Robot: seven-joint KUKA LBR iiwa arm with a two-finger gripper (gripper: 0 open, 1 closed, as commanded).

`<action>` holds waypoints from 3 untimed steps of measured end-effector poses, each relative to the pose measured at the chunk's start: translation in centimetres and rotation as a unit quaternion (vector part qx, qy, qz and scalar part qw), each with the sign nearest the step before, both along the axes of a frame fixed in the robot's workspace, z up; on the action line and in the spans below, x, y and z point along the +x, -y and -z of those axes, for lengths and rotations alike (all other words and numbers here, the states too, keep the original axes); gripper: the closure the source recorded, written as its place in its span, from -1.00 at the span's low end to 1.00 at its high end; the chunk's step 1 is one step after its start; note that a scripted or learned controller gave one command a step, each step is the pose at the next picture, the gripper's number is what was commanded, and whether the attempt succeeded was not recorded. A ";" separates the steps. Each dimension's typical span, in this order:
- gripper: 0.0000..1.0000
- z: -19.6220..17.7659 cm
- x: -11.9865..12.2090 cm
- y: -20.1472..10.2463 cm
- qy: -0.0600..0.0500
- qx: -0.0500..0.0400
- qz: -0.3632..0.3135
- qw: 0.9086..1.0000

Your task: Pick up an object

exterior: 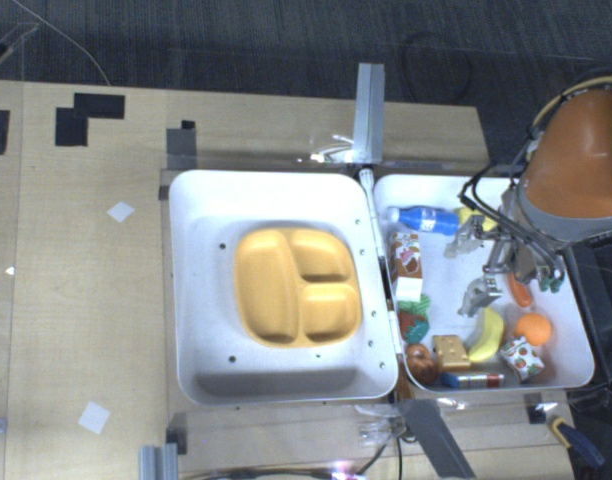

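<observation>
- Banana (488, 334) just below the gripper (483, 280): likely a light, smooth toy; best taken across its middle.
- Whether the gripper holds something, I cannot tell.

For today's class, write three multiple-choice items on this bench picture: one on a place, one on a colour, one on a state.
1. Where does the yellow tray lie?
A. left bin
B. right bin
C. on the bench outside the bins

2. What colour is the bottle at the far side of the right bin?
A. green
B. blue
C. black

3. How does the banana lie?
A. between the end effector's fingers
B. loose on the bin floor
C. on the tray

Key: 1 A, the tray sits in the middle of the left bin. 2 B, its body is blue. 3 B, it rests on the white floor, below the end effector.
</observation>
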State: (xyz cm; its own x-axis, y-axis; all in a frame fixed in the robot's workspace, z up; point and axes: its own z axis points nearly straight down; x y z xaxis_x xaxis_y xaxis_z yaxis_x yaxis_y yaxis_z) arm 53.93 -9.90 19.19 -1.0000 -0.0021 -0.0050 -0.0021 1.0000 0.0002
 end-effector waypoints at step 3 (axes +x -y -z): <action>-1.00 10.4 7.8 9.2 0.003 0.000 0.229 0.973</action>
